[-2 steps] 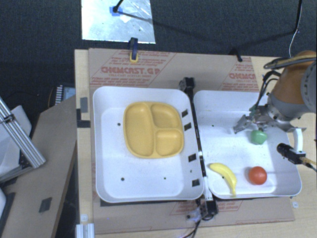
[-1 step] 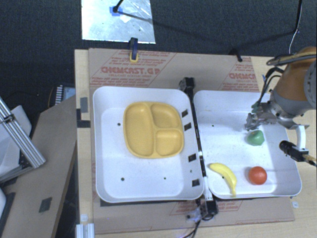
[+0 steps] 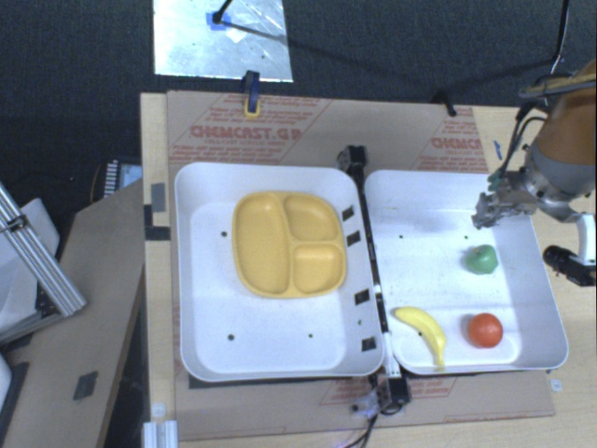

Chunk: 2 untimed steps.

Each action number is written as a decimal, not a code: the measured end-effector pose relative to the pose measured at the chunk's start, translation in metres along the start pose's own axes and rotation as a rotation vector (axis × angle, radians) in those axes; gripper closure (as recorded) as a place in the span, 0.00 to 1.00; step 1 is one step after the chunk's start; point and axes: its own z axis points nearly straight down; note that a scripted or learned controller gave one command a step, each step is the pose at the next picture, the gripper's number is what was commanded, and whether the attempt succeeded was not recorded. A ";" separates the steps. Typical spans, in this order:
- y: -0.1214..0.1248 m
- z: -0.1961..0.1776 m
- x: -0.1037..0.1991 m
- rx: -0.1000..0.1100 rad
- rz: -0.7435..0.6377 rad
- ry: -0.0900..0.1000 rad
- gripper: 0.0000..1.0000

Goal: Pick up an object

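The green round object (image 3: 481, 259) lies in the right bin (image 3: 420, 203), apart from the red tomato (image 3: 484, 329) at six o'clock and the banana (image 3: 423, 331) at seven; gripper (image 3: 489, 211), twelve o'clock, grip state unclear

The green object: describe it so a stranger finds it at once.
Of the two white bins, take the right bin, the one the arm reaches into. Three small things lie in it: the green object sits farthest back, just below the gripper. Unlike the long yellow banana and red ball at the front, it is round and green.
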 end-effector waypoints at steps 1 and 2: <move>0.002 -0.052 0.000 0.001 0.000 0.000 1.00; -0.006 -0.064 0.053 0.005 -0.005 0.003 1.00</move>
